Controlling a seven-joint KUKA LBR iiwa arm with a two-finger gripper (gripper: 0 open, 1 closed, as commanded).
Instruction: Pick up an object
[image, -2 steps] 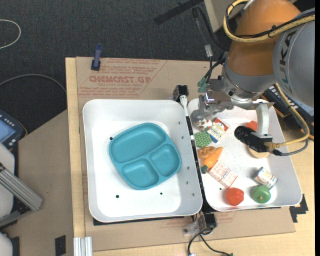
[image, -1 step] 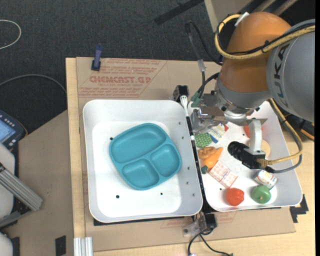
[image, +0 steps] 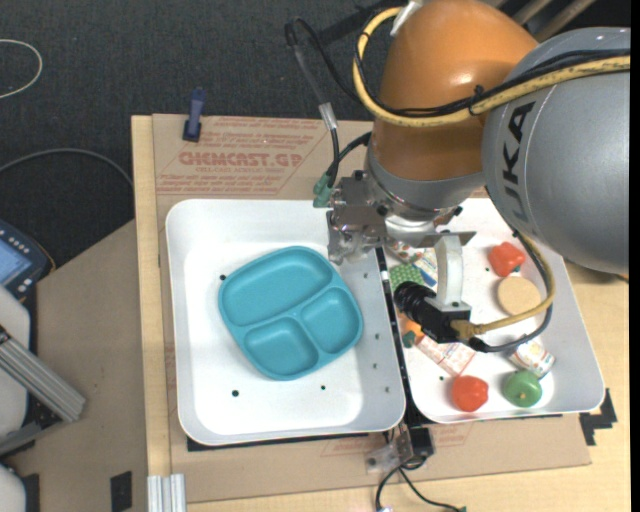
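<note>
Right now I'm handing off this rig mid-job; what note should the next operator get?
Gripper: low over the divide between the bins; no grasp visible.
Things: teal divided plate in the left bin; red ball, green fruit, tan disc and red piece in the right bin.
Done: nothing seen lifted.
Left: close on one object and raise it.

A teal three-compartment plate (image: 290, 312) lies alone in the left bin (image: 190, 330). The grey-and-orange arm (image: 450, 90) hangs over the far-left corner of the right bin (image: 575, 350), its claw (image: 375, 232) near the seam between the bins. In the right bin lie a red fruit (image: 506, 258) with a tan disc (image: 520, 295) just beside it, and, at the near edge, a red piece (image: 470, 392) next to a green piece (image: 521, 388).
</note>
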